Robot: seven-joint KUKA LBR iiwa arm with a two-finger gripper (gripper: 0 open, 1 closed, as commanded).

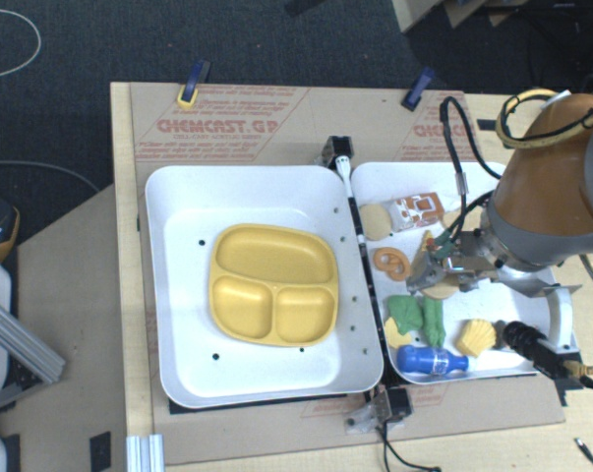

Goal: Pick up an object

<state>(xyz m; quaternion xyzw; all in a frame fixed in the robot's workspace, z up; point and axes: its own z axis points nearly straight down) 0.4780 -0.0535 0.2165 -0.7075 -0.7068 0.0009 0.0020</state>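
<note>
My gripper hangs low over the middle of the right bin, reaching in from the right. Just to its left lies a brown pretzel. A green leafy toy lies directly in front of it. Behind it sit a small printed snack packet and a tan round piece. Near the front wall lie a blue bottle on its side and a yellow chunk. I see nothing held between the fingers.
The left bin holds a yellow divided plate. A divider with black clamps runs between the two bins. The arm's bulky grey and orange body covers the right bin's right part.
</note>
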